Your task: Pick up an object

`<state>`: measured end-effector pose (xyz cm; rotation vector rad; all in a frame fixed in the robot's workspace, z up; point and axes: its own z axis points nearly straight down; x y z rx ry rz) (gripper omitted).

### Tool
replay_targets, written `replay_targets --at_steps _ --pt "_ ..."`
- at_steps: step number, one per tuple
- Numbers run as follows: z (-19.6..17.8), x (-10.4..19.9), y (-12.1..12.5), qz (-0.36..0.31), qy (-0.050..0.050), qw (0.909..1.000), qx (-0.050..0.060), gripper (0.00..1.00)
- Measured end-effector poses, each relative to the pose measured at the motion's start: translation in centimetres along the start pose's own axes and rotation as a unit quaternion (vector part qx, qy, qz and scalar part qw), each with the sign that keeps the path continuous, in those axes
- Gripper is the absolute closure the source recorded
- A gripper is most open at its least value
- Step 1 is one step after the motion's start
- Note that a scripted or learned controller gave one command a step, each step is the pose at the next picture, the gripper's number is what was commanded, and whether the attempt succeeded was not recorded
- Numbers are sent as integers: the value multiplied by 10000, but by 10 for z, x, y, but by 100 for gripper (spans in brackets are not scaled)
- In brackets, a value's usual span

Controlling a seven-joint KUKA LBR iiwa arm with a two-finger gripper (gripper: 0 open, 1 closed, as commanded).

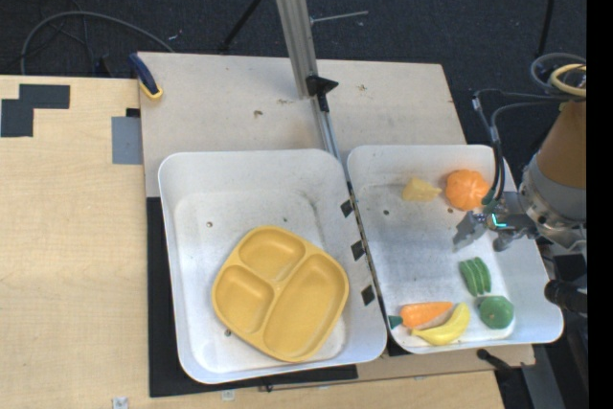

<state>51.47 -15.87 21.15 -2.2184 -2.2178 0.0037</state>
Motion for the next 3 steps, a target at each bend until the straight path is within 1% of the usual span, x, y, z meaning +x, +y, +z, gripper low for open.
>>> replay_targets --at_steps 1,2,3 --pt "0 0 0 -1 -1 10000 -6 0" --pt "57 6 8 -3 4 10000 15 0" --pt "102 2 9 2 3 10000 13 0"
